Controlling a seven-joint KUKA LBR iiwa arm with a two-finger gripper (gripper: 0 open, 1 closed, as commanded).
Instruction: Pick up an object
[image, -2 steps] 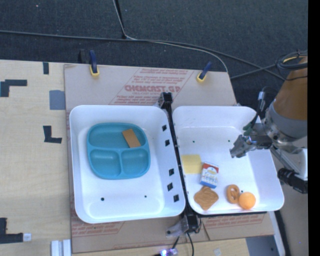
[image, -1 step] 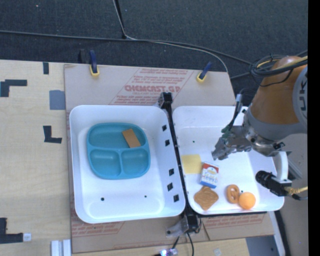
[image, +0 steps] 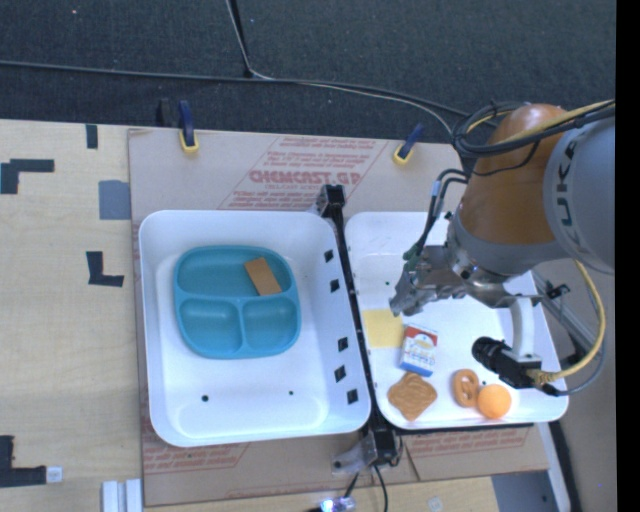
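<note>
My gripper (image: 408, 296) hangs over the right bin (image: 380, 240), just above and right of a flat yellow square (image: 382, 327). A small white, blue and red carton (image: 419, 351) lies below the gripper. Near the bin's front edge sit a brown toast-like piece (image: 411, 396), a small brown pretzel (image: 465, 386) and an orange ball (image: 493, 401). Nothing shows between the fingers.
The left bin (image: 160, 330) holds a teal divided plate (image: 237, 301) with a tan rectangular block (image: 263, 276) in its upper compartment. A black divider strip (image: 345, 290) runs between the bins. The arm covers the right bin's upper right part.
</note>
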